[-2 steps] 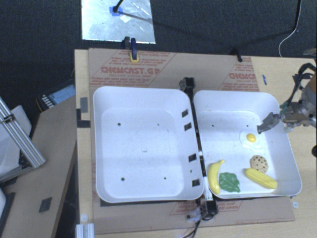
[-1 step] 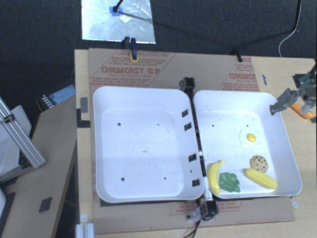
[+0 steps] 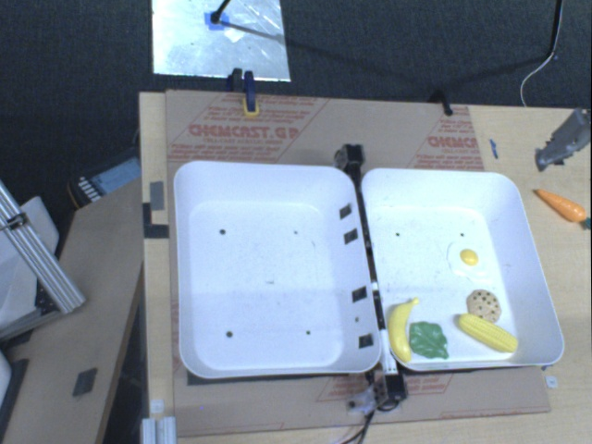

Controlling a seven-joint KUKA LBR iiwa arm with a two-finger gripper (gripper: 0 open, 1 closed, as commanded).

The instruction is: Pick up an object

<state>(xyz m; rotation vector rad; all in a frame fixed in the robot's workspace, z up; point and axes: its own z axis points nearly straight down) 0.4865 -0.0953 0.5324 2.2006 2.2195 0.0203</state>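
Note:
The right bin (image 3: 518,213) holds several toy foods near its front. A fried egg (image 3: 468,257) lies toward the right wall, with a round cookie (image 3: 483,304) just in front of it. A yellow corn cob (image 3: 487,333) rests at the front right. A banana (image 3: 400,328) lies by the front left corner, and a green leaf (image 3: 428,340) touches it. A grey part of my gripper (image 3: 562,144) pokes in at the right edge, beyond the right bin's far right corner and well away from all the toys.
The left bin (image 3: 185,248) sits beside the right one, with black clips (image 3: 351,237) along the shared wall. An orange carrot-shaped thing (image 3: 561,204) lies on the bench outside the right bin. A foil sheet (image 3: 220,26) lies at the back.

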